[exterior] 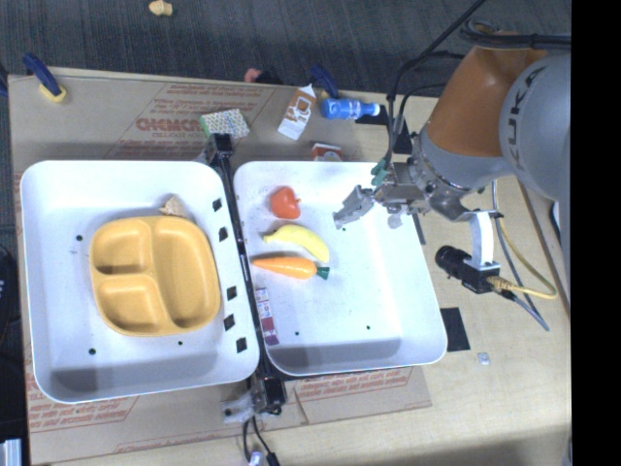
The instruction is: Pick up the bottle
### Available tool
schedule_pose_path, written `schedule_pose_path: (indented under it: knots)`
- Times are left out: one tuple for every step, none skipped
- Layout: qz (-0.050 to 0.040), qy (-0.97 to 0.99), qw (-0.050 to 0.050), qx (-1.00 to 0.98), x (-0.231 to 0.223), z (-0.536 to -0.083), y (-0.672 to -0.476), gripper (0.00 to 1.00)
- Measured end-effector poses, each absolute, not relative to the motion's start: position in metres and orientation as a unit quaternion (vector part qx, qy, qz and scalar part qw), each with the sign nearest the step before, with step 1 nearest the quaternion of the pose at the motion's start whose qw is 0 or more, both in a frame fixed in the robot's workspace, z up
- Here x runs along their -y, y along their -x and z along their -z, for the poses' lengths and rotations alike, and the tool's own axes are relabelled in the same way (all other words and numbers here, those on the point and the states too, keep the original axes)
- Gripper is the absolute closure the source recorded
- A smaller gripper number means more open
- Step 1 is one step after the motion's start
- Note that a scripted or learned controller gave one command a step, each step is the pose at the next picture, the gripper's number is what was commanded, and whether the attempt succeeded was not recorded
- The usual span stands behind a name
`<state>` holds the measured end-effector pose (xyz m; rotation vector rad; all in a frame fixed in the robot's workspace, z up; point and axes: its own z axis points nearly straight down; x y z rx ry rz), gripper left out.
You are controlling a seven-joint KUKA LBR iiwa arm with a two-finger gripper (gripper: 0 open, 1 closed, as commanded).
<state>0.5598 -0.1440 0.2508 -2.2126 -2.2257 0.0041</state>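
Observation:
A small blue bottle with a white cap lies on its side on the cardboard behind the right bin, outside both bins. My gripper hangs over the right bin's upper middle, to the right of the tomato, well in front of the bottle. Its fingers look open, and nothing shows between them. The grey arm with its orange band reaches in from the right.
In the right bin lie a red tomato, a banana and a carrot. The left bin holds a yellow divided plate. A small carton and a patterned packet lie on the cardboard near the bottle.

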Motion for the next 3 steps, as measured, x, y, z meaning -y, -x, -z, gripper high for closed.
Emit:
schedule_pose_path:
  knots:
    - [-0.0006, 0.724, 0.001, 0.690, 0.083, -0.318, -0.580, 0.00]
    - [-0.0017, 0.722, 0.002, 0.692, 0.082, -0.328, -0.580, 1.00]
    - [-0.0011, 0.535, 0.001, 0.845, 0.052, -0.285, -0.556, 1.00]
